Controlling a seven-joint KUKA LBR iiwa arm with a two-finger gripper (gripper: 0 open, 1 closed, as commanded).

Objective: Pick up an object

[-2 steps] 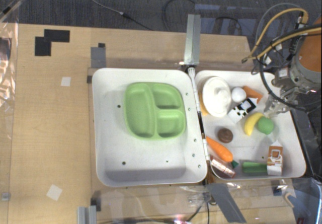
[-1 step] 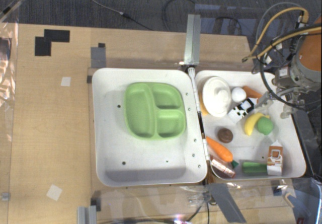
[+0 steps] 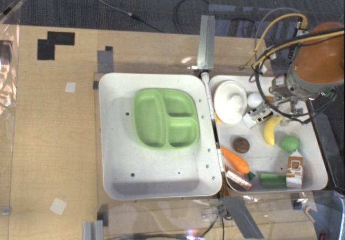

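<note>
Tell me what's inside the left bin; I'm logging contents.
A green divided plate lies in the left bin. Whatever is beneath the plate is covered.

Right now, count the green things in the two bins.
3. A green divided tray sits in the left bin; a round green fruit and a green cylinder lie in the right. More may be hidden under the arm.

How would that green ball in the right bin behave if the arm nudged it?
The green ball looks round and smooth, so it would probably roll. It lies close to the banana and the small carton, which might stop it. Its smooth curve may slip from a pinch.
</note>
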